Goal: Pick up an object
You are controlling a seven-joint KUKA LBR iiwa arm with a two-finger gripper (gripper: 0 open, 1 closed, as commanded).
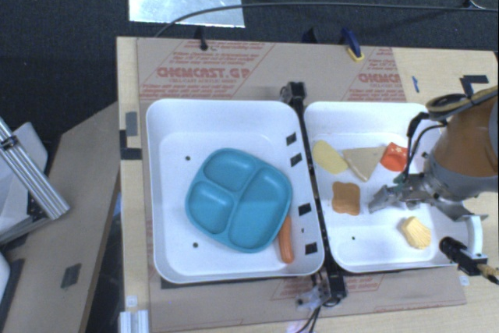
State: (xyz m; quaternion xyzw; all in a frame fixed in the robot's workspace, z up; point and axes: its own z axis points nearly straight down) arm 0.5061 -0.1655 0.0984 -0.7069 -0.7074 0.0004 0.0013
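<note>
The right bin holds several food toys. At its back lie a pale yellow oval piece, a tan wedge and a red-orange piece. In the middle sits a brown chunk, and near the front right a yellow block. My gripper hangs low over the right bin, just right of the brown chunk and below the red-orange piece. Nothing shows in it. The arm's orange band is over the bin's right edge.
The left bin holds a blue divided plate and an orange sausage-shaped toy at its front right. A black divider with clips runs between the bins. Cables cross the dark floor behind the bench.
</note>
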